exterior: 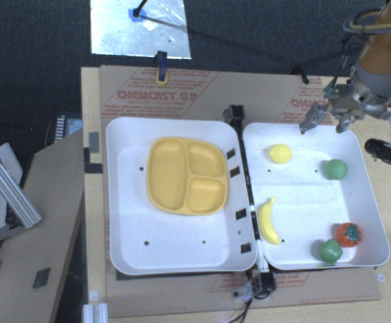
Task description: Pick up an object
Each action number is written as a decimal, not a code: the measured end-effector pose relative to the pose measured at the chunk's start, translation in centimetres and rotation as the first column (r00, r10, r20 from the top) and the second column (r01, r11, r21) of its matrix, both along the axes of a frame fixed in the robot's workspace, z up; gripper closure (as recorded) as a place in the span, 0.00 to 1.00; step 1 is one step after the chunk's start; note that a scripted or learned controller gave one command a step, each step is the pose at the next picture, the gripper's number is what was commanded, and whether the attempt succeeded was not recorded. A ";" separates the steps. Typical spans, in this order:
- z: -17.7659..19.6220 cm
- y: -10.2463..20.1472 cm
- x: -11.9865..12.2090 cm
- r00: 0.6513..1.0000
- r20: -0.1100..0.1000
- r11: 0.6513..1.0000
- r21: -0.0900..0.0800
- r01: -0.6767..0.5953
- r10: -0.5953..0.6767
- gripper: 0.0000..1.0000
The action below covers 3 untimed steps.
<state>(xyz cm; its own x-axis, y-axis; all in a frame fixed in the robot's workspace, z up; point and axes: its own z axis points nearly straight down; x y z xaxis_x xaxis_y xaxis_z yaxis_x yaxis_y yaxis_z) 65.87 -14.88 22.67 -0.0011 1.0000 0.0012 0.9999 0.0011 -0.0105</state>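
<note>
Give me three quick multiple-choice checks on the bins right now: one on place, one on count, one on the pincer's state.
1. Where does the yellow divided plate lie?
A. left bin
B. right bin
C. on the bench outside the bins

2. How many green round items sit in the right bin?
A. one
B. two
C. three

3. What is between the fingers of the pincer?
A. the banana
B. the lemon
C. nothing

Answers: 1 A, the plate fills the middle of the left bin. 2 B, one at the right wall, one at the near corner. 3 C, the pincer hangs open over the far rim.

Glossy yellow plastic tray (185,175)
</note>
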 end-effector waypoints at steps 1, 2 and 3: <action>0.8 0.0 0.2 1.000 0.012 1.000 -0.002 -0.002 0.002 0.00; -4.6 -0.8 -0.4 1.000 0.008 1.000 -0.001 0.001 -0.001 0.00; -8.8 -0.5 -0.3 1.000 0.009 1.000 -0.001 -0.002 0.002 0.00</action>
<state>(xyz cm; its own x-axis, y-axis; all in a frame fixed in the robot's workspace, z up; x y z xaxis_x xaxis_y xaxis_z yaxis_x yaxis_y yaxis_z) 65.59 -15.40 13.88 -0.0030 1.0000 0.0001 1.0000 0.0030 -0.0013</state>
